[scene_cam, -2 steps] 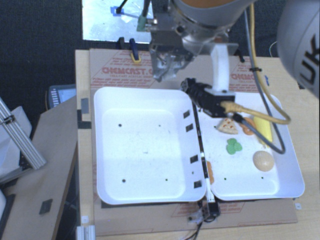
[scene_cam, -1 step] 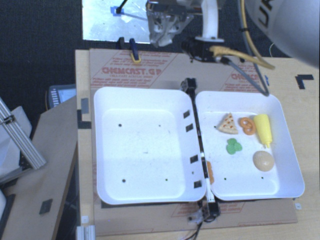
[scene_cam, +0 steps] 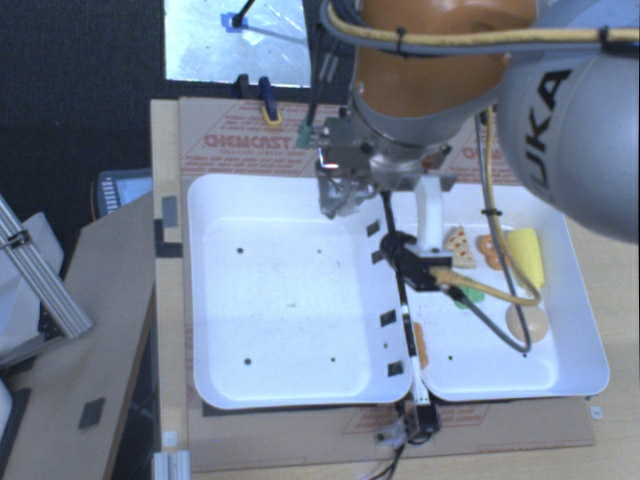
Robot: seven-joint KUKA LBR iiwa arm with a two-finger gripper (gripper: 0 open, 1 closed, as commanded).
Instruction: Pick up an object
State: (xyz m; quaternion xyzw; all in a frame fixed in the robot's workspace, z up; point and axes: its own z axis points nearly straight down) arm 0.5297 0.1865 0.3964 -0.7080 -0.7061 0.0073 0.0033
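We see two bins side by side: the left bin [scene_cam: 280, 298] and the right bin [scene_cam: 570, 358]. In the right bin, a corn cob [scene_cam: 527, 256] lies behind an egg-shaped piece [scene_cam: 527, 323], with a wedge [scene_cam: 460, 247] to their left.

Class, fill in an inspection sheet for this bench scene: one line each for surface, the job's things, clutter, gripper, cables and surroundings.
Surface: two shallow white bins side by side, left bin and right bin, on printed cardboard.
Job's things: in the right bin, a yellow block, a beige speckled wedge, an orange ring-like piece, a tan round object, a small green piece.
Clutter: black clips along the divide between the bins.
Gripper: metal gripper over the left bin's far right corner; finger state unclear.
Cables: yellow cable across the arm; thin loop hanging into the right bin.
Surroundings: shiny metal sheet behind the bench; aluminium rail at left.
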